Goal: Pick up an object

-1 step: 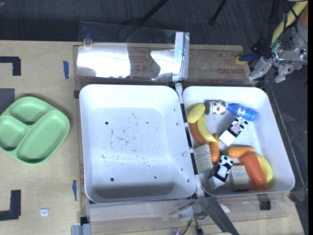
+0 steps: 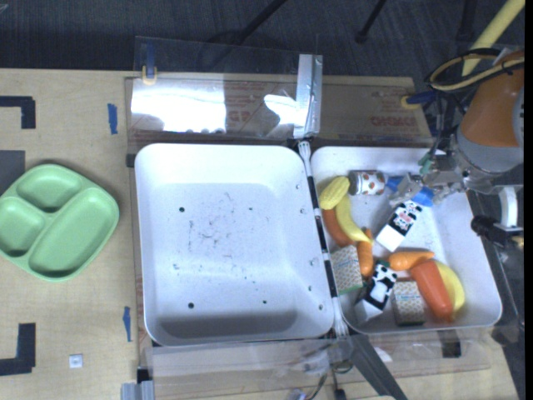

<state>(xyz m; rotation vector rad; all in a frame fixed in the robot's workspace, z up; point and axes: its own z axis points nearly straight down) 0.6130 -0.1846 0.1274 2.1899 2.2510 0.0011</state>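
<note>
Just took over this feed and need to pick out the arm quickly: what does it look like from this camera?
The arm comes in at the right edge: a rounded grey body with a broad orange band above the wrist. Yellow and black cables loop over it near the top. Below the band, the gripper is a cluster of small metallic grey parts, too cluttered to make out finer detail.

We see the objects heaped in the right bin (image 2: 491,302), toward its 9 and 6 o'clock sides. A yellow banana (image 2: 341,211) curves from 10 o'clock toward the centre. A white box with black patches (image 2: 400,224) lies tilted at the centre, another black-and-white piece (image 2: 379,286) at 7 o'clock. An orange carrot-like piece (image 2: 433,290) rests at 5 o'clock against a yellow piece (image 2: 453,283). A small can (image 2: 367,182) lies at 11 o'clock.
</note>
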